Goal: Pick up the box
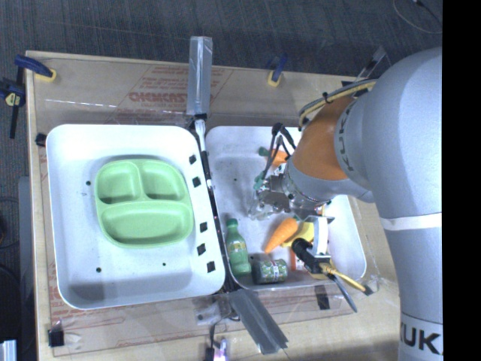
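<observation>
My gripper (pixel 261 196) reaches down into the middle of the right bin (pixel 234 150), close to the bin floor. A small white box with red print (pixel 322 234) lies near the bin's right wall, just right of the gripper and partly hidden by the wrist. Nothing shows under the gripper's tip but bare bin floor.
An orange carrot (pixel 282 232), a yellow piece (pixel 304 250), a green bottle (pixel 238 250) and a dark can (pixel 270 270) crowd the right bin's near side. A yellow-handled tool (pixel 336 274) lies at its near right corner. The left bin (pixel 68 145) holds a green divided plate (pixel 143 203).
</observation>
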`<state>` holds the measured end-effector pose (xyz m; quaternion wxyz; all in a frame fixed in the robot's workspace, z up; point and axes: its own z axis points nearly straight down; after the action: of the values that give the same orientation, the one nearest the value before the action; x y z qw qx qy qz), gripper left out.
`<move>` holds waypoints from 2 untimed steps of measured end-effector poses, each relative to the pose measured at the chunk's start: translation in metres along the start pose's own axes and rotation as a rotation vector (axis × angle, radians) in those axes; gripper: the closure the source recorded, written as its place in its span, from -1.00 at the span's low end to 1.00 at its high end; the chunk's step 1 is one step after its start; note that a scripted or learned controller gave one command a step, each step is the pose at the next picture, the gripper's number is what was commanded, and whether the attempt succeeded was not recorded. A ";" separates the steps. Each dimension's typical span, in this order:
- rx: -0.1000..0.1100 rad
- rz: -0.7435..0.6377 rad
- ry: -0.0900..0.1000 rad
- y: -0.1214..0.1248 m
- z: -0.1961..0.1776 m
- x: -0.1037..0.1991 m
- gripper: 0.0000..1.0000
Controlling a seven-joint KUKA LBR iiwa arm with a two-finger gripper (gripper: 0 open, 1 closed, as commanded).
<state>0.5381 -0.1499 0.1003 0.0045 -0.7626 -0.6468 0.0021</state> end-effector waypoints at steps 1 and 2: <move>0.000 0.000 0.000 0.000 0.000 0.000 -1.00; -0.005 0.275 0.001 -0.027 0.009 -0.004 -1.00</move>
<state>0.5108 -0.1498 0.0914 0.0024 -0.8441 -0.5362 0.0005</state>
